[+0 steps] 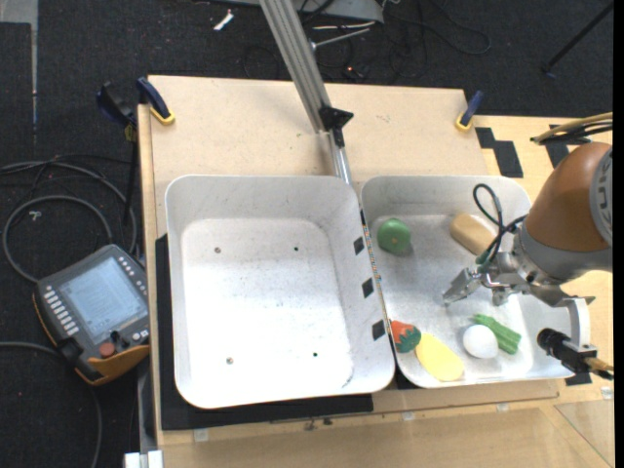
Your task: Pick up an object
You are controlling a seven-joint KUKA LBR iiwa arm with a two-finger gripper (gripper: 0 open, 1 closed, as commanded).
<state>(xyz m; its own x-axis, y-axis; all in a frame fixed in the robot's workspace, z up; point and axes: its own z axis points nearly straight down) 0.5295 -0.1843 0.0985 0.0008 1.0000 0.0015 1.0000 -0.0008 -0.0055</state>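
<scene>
The right bin [429,191] holds a green round fruit [395,235], a tan bread-like piece [472,230], a white egg [479,341], a green leafy piece [499,331], a yellow piece [440,360] and a small red and green piece [405,336]. My gripper [475,285] hangs over the middle of this bin, just above the egg and the green leafy piece. Its metal fingers [458,289] stand spread apart with nothing between them. The arm's orange band [575,198] shows at the right.
The left bin [195,203] lies beside the right one, sharing a raised middle wall [369,261]. A metal pole [297,52] slants over the bench's back. A teach pendant [93,305] lies on the floor at the left.
</scene>
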